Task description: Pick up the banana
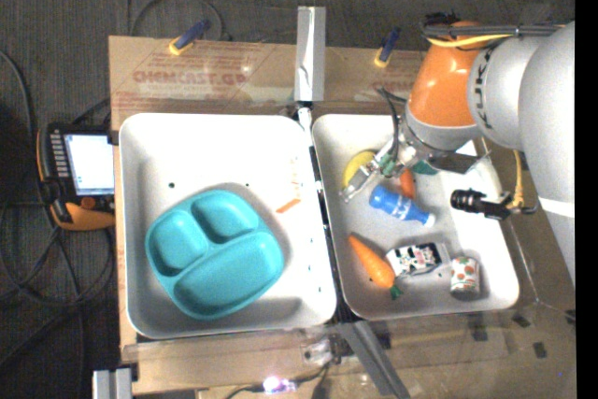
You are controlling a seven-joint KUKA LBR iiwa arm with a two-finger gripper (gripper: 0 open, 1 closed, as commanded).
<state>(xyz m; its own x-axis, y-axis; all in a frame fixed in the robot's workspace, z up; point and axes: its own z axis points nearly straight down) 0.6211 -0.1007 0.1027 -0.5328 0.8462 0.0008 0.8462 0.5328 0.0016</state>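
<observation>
The claw (pixel 378 171) is seen right of centre in the frame, lowered into the upper left part of the right-hand white bin (pixel 505 280). Whether it is spread or pressed together cannot be told, since its tip is small and partly hidden under the wrist. It is set just beside the banana (pixel 358 167), which lies near the bin's left wall, a little above the middle of the frame, its yellow curve partly covered by the claw's metal. No grip on the banana can be confirmed. The placement is judged to be an approach to the fruit from above and from the right, as the arm (pixel 523 98) is carried in from the frame's right edge, its orange band (pixel 444 93) sitting directly over the bin's upper part.

Just below and right of the claw a blue bottle (pixel 400 205) is laid on its side, close enough that it is likely to be nudged. Further toward the lower centre a carrot (pixel 371 262) is seen, with a small printed carton (pixel 417 258) beside it and a patterned can (pixel 463 275) at the bin's lower right. In the left-hand white bin (pixel 140 163) a turquoise divided tray (pixel 217 249) is rested, well apart from the work.
</observation>
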